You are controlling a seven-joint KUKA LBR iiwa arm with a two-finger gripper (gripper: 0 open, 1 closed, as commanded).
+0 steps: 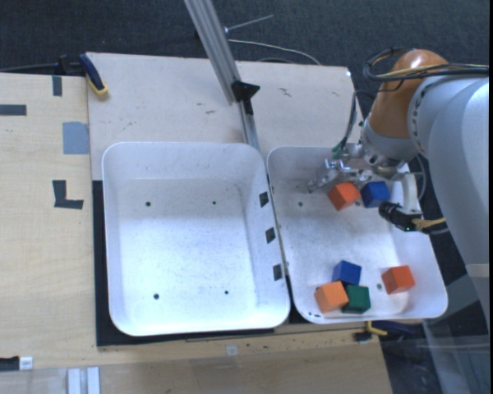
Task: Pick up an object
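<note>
Right white bin (pixel 411 306) on bench, pincer (pixel 343 189) clenched on orange block (pixel 343 195), blue block (pixel 375 192) beside

The right bin (pixel 289 220) holds two blocks (pixel 343 195) at its rear and four blocks (pixel 346 288) at its front.

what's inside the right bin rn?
Right bin: orange block and blue block beneath the gripper; blue, orange, green and red-orange blocks near the front. Arm covers the far right corner.
</note>
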